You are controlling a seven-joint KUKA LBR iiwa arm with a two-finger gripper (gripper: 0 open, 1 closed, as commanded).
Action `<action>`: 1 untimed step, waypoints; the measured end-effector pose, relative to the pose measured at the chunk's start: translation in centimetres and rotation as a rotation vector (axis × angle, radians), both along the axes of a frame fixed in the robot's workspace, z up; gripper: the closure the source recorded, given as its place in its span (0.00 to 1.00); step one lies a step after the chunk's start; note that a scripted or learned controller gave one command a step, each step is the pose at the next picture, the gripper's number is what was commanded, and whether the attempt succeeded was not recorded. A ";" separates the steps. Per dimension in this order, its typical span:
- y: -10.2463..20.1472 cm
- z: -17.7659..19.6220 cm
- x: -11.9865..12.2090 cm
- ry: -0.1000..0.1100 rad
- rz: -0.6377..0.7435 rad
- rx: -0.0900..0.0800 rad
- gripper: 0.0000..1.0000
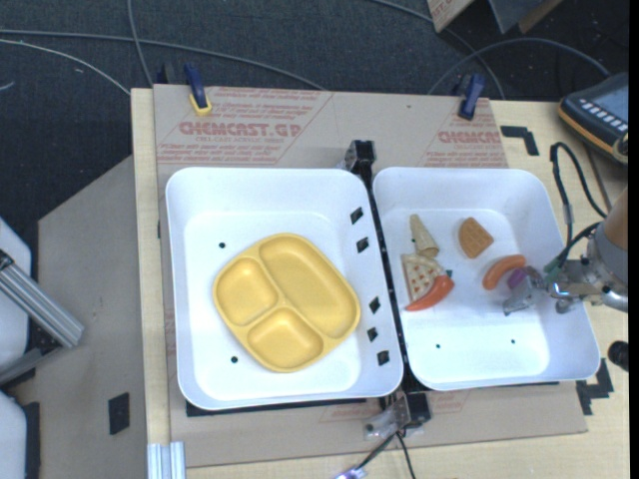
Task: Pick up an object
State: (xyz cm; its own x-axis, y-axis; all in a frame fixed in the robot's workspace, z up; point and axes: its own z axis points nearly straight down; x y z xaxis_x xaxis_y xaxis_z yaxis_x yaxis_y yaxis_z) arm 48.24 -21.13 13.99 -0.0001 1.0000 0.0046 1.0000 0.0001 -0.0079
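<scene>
Hovering low in right bin (559, 362), gripper (527, 294) state unclear, purple item (518, 277) touching its tip, sausage (502, 269) just beyond, cracker (475, 237) farther up-left.

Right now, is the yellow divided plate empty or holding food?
Empty. The yellow divided plate in the left bin shows three bare compartments.

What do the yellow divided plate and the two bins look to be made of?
Yellow divided plate: probably moulded plastic, smooth with a soft sheen along its compartment ridges. Left bin and right bin: likely thin formed plastic, glossy white, with rounded corners and soft reflections; the view cannot rule out coated metal.
</scene>
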 end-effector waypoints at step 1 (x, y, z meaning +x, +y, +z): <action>0.1 -5.3 -0.1 -0.001 0.000 -0.001 0.00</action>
State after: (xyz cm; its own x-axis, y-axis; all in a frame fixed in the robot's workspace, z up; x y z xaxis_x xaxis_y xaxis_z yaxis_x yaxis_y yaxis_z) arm 48.12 -21.03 8.67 0.0001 1.0000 0.0041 1.0000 -0.0001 -0.0065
